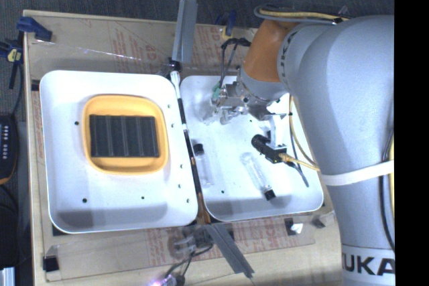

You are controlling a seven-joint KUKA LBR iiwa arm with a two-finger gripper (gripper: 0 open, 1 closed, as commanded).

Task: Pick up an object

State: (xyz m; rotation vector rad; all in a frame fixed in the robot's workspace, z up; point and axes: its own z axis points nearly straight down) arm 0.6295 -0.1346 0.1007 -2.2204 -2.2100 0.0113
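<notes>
Honestly can't tell the gripper (224, 104) state from here, it's low at the right bin's (305, 201) far-left corner. Closest target imo: clear tube (257, 174) mid-bin, prob light, stiff, slippery. I'd pinch across its middle.

Left of your end effector (224, 106), you see a yellow-rimmed tray (124, 134) with dark slats; beneath it, clear tubes (256, 174) with black caps lie in the white bin (231, 204).
</notes>
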